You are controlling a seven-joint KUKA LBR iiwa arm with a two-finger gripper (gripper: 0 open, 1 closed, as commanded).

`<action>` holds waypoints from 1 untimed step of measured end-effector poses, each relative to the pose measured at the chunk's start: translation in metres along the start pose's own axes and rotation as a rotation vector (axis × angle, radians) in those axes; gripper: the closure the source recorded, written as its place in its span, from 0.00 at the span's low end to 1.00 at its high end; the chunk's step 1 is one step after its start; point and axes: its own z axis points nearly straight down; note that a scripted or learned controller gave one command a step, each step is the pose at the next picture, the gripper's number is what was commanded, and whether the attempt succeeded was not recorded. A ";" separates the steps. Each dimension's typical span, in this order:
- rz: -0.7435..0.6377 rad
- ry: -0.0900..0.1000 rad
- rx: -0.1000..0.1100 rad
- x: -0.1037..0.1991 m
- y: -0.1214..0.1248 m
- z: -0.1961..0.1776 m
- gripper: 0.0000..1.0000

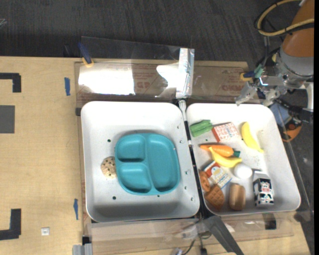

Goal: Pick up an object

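Observation:
The right bin (283, 164) holds a pile of toy food: a green vegetable (201, 127), a red and white box (225, 131), a banana (249, 135), a carrot (219, 148), a white egg (242, 172), a brown bread roll (237, 195), a waffle (215, 197) and a black and white carton (263, 191). My gripper (255, 85) hangs beyond the back right rim of that bin, apart from all the objects. The grey arm with its orange band (299, 42) rises above it at the top right.
The left bin (94, 119) holds a teal divided plate (147, 162) with a cookie (108, 167) beside its left edge. A clear plastic panel (134, 74) stands behind the bins. Cables (279, 15) loop near the arm.

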 end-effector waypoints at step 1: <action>-0.050 -0.002 -0.010 -0.006 -0.014 0.128 0.00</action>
